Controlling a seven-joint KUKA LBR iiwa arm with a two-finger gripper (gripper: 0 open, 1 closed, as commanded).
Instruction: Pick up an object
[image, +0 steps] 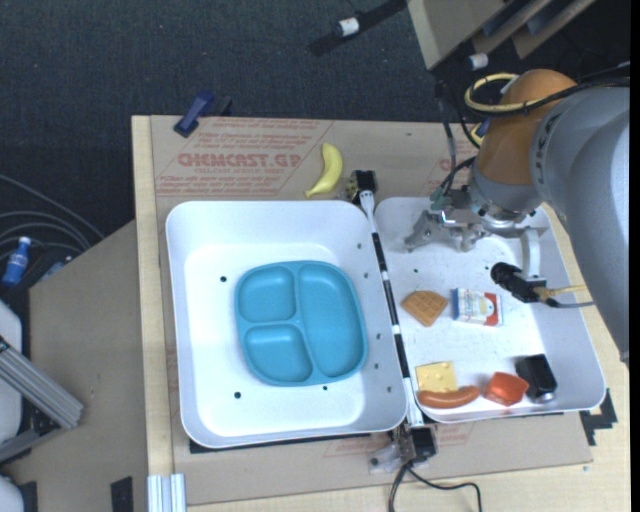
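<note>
The bench (150, 300) carries two shallow white bins side by side, likely so that things can be lifted from one and dropped in the other. The arm (590, 130) reaches in from the right and hangs over the far end of the right bin (575, 395), its orange band above the wrist; that puts it above open bin floor, not over any of the pieces. The left bin (200, 400) holds one thing, a blue divided tray (300, 322) lying flat in its middle, probably as a place to receive food. The gripper (447, 232) sits low near the right bin's far left corner; whether it is spread or closed I cannot tell, and nothing shows in its grasp.

The candidates for picking lie scattered and apart from each other in the near half of the right bin: a small carton (476, 307), a waffle piece (425, 307), a sausage (449, 397) touching a cheese wedge (435, 376), a red piece (508, 388) and a black block (536, 376). A banana (326, 171) lies outside the bins, on the bench behind them.
</note>
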